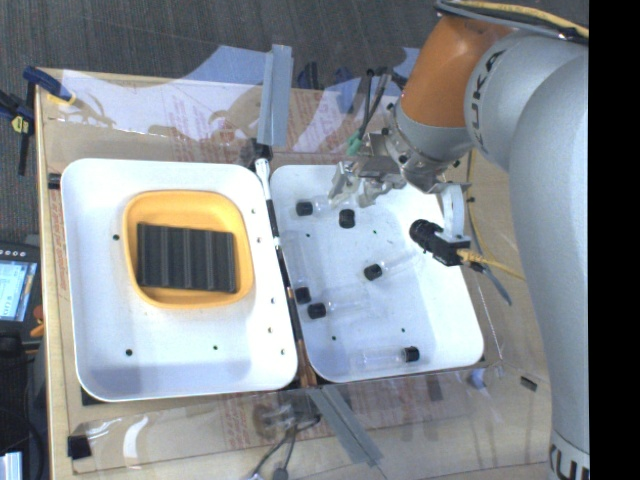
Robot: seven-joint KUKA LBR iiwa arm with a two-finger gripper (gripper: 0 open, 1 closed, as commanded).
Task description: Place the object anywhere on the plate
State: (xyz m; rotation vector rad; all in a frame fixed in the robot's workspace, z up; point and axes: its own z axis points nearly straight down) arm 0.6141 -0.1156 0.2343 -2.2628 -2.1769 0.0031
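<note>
A yellow plate (pixel 186 211) with a dark ridged insert lies in the left white bin (pixel 100 338). Several clear vials with black caps are scattered in the right white bin (pixel 440 318): one near the gripper (pixel 346 218), one at the far left (pixel 303 208), one in the middle (pixel 373 270), one lower left (pixel 317 310) and one at the front (pixel 409 353). My gripper (pixel 352 190) hangs over the far edge of the right bin, just above the nearest black cap. I see nothing clearly held in it.
A raised divider (pixel 280 268) separates the two bins. A grey bar (pixel 274 93) stands behind them, with papers on the bench. The arm's grey body (pixel 530 168) covers the right side of the right bin.
</note>
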